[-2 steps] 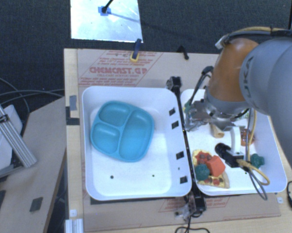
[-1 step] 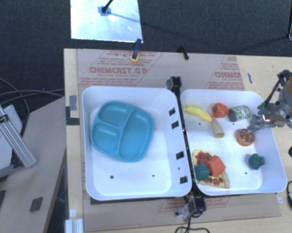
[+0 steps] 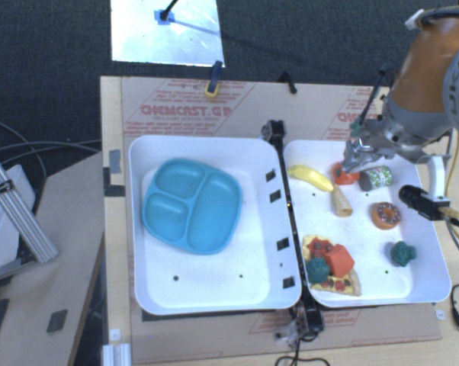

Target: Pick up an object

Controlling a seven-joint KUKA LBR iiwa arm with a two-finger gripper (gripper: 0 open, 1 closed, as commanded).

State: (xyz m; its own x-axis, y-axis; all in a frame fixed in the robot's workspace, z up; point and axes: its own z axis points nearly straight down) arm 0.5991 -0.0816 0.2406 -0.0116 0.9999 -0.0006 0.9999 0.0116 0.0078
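The nearest candidate is the small red-orange object (image 3: 344,177) near the back of the right bin (image 3: 431,280), and your gripper (image 3: 357,158) is down right at it — whether it touches the piece you cannot settle from this angle. Nor can you tell if the jaws are released or clenched; their tips are lost against the object and the grey wrist above. Judge the task as mid-attempt: the arm has reached an object, but nothing is visibly lifted, so the grasp and the raise are both left to do.

Just beside that piece lie a yellow banana (image 3: 311,178) to its left, a tan cone-like piece (image 3: 341,201) below it, and a green-and-white item (image 3: 379,177) to its right. Further forward in the same bin you have a brown doughnut (image 3: 385,215), a dark teal lump (image 3: 402,253), and at the front a pizza slice (image 3: 338,279) with a red block (image 3: 339,259) and a teal piece (image 3: 317,268) on it.

The left bin (image 3: 168,288) holds one thing — a blue sectioned plate (image 3: 191,204), lying flat. Both bins sit side by side on the surface (image 3: 184,105)
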